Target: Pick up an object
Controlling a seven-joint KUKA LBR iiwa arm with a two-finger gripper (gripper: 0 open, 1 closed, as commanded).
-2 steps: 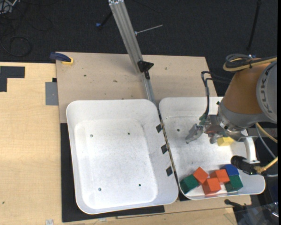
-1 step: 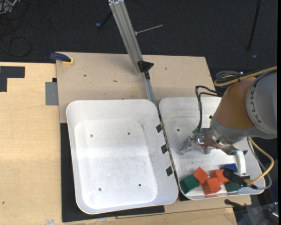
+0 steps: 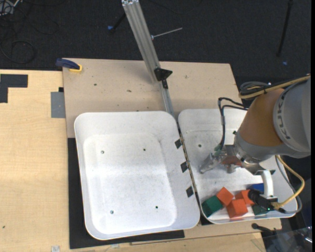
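My gripper (image 3: 216, 161) hangs low over the middle of the right bin (image 3: 199, 125), below the grey and orange arm that comes in from the right. Loose objects lie in that bin's front corner, just in front of the gripper: a green block (image 3: 212, 205), an orange block (image 3: 224, 196) and a second orange block (image 3: 238, 208) beside it. A small blue piece (image 3: 257, 187) and a dark green piece (image 3: 261, 210) lie further right. Nothing can be seen held in the gripper.
The left bin (image 3: 94, 140) sits beside the right one, with black clips along the shared rim. A slanted aluminium bar (image 3: 143, 35) stands behind the bins. A blue and yellow tool (image 3: 69, 64) lies at the bench's far left corner.
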